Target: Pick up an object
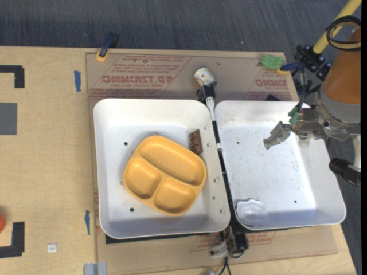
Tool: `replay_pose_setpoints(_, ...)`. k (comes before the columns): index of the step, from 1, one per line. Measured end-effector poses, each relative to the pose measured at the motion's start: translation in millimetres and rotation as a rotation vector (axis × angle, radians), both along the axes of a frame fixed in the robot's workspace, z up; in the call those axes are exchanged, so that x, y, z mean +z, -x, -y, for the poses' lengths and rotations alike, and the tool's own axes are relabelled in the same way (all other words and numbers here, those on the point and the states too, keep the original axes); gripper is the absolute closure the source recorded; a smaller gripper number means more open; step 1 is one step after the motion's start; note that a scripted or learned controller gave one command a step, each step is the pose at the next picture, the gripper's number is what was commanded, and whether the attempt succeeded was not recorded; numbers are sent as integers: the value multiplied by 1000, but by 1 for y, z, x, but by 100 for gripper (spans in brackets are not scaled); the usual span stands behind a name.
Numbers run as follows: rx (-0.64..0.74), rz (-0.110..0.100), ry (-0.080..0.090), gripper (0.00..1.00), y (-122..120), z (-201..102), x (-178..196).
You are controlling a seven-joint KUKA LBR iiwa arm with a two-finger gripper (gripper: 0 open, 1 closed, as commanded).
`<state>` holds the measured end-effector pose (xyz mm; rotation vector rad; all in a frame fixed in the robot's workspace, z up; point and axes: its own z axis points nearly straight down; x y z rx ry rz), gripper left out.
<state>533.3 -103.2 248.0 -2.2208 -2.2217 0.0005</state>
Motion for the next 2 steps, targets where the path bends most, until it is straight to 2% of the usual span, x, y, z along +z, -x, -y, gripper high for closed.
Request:
replay_pose_setpoints(1,82,-2,-1,0,47,13,-148)
replay_pose_setpoints(2,-34,2,1,0,-13,59,-99)
